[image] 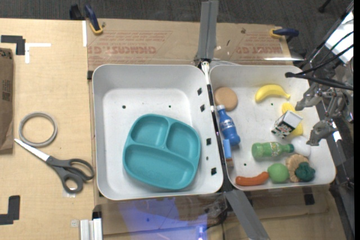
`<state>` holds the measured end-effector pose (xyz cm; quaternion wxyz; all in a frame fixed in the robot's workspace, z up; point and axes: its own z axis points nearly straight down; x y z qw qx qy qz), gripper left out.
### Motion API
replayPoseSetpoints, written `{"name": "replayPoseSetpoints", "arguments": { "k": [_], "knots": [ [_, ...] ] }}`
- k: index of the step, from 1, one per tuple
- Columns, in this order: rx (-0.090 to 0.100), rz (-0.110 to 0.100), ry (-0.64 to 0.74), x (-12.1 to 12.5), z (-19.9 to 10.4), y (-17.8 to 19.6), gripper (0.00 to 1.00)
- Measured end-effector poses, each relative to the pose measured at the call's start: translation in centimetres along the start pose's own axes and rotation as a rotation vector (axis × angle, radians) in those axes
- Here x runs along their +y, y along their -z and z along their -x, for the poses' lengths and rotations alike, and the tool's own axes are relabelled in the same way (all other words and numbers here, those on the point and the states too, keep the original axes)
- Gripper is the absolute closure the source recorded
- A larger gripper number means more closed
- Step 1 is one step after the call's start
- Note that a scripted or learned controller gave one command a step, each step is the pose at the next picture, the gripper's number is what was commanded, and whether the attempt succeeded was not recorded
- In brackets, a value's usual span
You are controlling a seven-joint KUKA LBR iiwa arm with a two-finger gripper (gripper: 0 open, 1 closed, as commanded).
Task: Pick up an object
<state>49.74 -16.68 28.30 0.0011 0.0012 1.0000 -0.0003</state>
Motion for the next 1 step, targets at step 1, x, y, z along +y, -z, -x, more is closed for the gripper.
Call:
{"name": "replayPoseSetpoints", "arguments": {
  "k": [1],
  "knots": [
    [-0.001,0.000,-0.143,-4.20,1.34,-19.09,0.00]
  ]
}}
